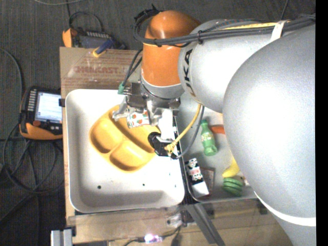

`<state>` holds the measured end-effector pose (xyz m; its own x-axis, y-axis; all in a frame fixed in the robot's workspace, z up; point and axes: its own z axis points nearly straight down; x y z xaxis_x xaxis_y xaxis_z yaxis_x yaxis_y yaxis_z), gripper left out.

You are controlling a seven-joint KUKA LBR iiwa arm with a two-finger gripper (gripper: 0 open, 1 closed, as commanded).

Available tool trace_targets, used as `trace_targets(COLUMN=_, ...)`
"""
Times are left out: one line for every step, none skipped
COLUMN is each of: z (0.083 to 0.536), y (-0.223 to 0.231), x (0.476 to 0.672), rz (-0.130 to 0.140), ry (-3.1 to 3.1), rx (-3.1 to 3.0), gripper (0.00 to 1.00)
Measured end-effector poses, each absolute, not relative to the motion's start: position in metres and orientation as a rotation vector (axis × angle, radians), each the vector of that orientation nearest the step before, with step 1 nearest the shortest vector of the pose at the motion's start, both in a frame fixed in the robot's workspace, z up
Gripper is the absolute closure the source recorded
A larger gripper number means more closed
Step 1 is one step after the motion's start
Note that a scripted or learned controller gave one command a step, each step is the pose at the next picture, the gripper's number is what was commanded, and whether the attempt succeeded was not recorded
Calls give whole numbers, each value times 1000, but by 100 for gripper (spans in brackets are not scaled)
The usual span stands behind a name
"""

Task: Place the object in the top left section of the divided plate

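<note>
A yellow divided plate (115, 140) lies tilted in the left white bin (82, 188). My gripper (146, 122) hangs over the plate's upper right part, under the orange wrist band (164, 50). At the gripper's left side a small white piece with red and green marks (135, 119) sits just above the plate's rim; I cannot tell whether it is a held object or part of the gripper. The arm hides the plate's right edge.
The right bin (220, 199) holds a green bottle (208, 140), an orange item (218, 129), a black-and-white spotted box (196, 175), a yellow item (233, 168) and a green item (233, 186). A teach pendant (43, 114) lies left of the bench.
</note>
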<state>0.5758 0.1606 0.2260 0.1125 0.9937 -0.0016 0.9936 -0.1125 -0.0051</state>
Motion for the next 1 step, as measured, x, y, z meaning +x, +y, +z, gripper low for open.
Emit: trace_targets(z=226, y=160, x=576, rz=7, ry=-2090, rx=-2342, gripper=0)
